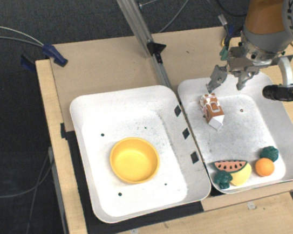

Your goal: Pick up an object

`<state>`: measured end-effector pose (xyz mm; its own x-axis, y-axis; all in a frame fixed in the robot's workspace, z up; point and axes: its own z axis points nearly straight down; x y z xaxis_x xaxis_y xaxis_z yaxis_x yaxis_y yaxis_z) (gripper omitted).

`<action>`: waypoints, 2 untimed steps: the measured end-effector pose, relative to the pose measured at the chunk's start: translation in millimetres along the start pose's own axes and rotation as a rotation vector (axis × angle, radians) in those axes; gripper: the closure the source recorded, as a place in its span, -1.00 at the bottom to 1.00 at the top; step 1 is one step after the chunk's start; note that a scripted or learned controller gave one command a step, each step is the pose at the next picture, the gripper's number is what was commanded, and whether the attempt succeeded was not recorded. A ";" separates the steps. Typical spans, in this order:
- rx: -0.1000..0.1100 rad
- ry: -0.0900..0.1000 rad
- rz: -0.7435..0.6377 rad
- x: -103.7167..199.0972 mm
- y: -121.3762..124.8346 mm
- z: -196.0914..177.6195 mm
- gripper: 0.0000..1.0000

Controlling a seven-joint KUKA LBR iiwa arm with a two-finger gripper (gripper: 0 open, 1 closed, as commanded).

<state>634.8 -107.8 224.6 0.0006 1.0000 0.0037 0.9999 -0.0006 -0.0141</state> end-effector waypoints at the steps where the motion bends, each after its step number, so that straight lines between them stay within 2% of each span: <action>1: 0.003 0.001 0.001 1.1 -6.0 63.8 -1.00; 2: 0.002 0.001 0.000 -0.1 1.3 110.7 -1.00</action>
<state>634.5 -107.6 113.9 0.0010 1.0000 0.0046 0.9999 -0.0009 -0.0161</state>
